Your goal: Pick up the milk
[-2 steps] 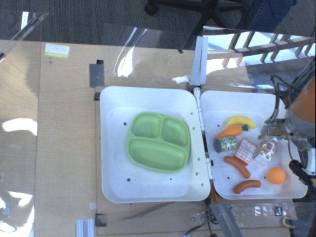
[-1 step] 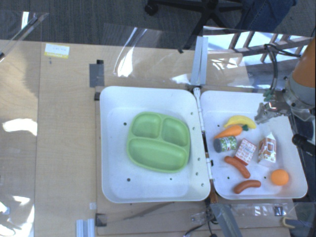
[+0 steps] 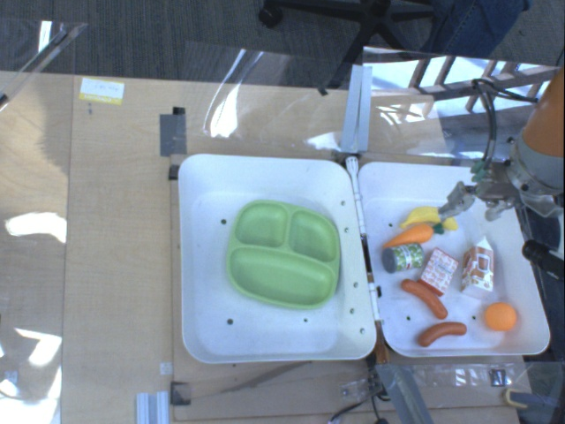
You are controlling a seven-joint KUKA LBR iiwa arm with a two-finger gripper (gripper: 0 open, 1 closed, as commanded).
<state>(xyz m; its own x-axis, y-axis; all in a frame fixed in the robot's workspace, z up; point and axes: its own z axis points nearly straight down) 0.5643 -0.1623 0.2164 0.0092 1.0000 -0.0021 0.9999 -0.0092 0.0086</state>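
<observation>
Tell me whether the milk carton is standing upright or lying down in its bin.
Lying down. The milk carton shows its broad printed face to the overhead camera, flat on the floor of the right bin, beside the red-and-white packet.

A light green divided plate [image 3: 284, 253] lies in the white left bin [image 3: 205, 237]. The white right bin [image 3: 388, 188] shows a yellow banana [image 3: 425, 215], orange carrot [image 3: 412, 234], two reddish-brown sausages [image 3: 425, 298], an orange fruit [image 3: 500, 316] and a white, red-brown printed milk carton [image 3: 478, 268]

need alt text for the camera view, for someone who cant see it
The grey arm's two-finger gripper hovers open over the right white bin, above a small milk carton, carrot, banana, sausages and orange. The left white bin holds a green compartment tray.
</observation>
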